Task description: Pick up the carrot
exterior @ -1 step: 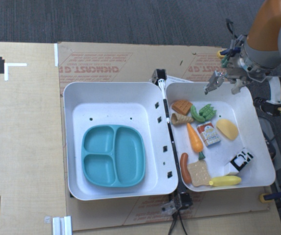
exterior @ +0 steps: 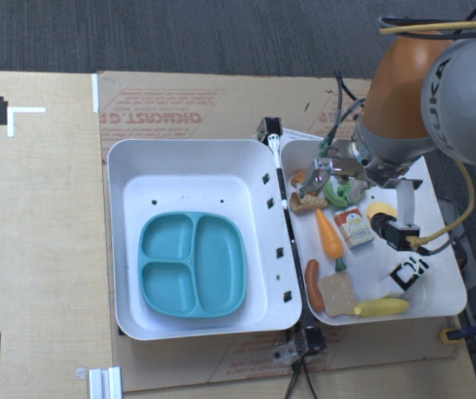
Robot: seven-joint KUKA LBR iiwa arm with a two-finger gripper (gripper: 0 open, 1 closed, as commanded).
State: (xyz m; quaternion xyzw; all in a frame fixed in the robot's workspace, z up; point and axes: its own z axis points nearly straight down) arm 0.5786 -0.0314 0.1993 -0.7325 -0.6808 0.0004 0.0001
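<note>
**Camera view: carrot handling notes, right bin**

Camera view puts the small orange tapered toy carrot (exterior: 330, 234) in the right-hand shallow white bin (exterior: 441, 285), lying flat near that bin's left wall, long axis running roughly up-down in frame with a slight tilt. A dark green stub sits at its lower end. It lies free: nothing is clamped on it.

Judged handling: looks like moulded plastic, so probably light, stiff, smooth and a bit slippery. The rounded, tapering body may squirt out of a pinch near either tip. Best hold, as I judge it, is across the thick middle, jaws closing square to the long axis.

Neighbours, working outward:
- white and red small carton (exterior: 355, 227), just beside the carrot's right flank. Tight clearance for a finger there.
- red-brown toy sausage (exterior: 312, 283) and tan bread slice (exterior: 336, 294), below the carrot.
- yellow toy banana (exterior: 380, 307), near the bin's lower rim.
- green toy piece (exterior: 337, 194), above the carrot.

Two-finger gripper (exterior: 311, 191) sits above the carrot's upper end, over a brownish clutter; whether it is spread or closed I cannot tell.

Left-hand white bin (exterior: 121, 223) holds a teal three-compartment plastic tray (exterior: 193, 263), well apart.
</note>
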